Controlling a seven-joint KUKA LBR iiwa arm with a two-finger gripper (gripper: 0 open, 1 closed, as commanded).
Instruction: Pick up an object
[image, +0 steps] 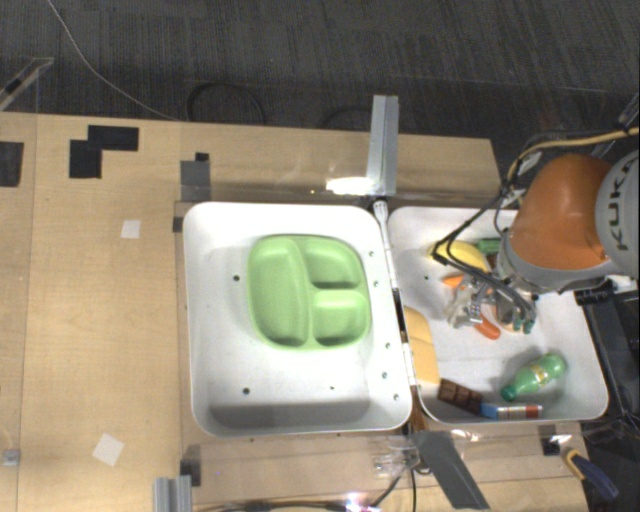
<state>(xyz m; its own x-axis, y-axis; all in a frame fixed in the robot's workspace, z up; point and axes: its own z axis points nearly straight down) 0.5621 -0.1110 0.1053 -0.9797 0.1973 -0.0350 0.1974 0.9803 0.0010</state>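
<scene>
Hung low over right bin (590, 330), hand (492, 312) down among small toys, likely to grab one. Couldn't tell hand's grip. Orange piece (487, 329) just under it; green bottle (534, 376) lower right, untouched.

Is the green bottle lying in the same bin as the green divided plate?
No, the green bottle lies in the right bin, while the green divided plate sits in the left bin.

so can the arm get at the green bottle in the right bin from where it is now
Probably yes. The green bottle lies on its side on bare bin floor, near the front of the right bin, with nothing on top of it. The gripper hangs just behind it, over the orange bits; the marker beside the bottle leaves little room.
</scene>
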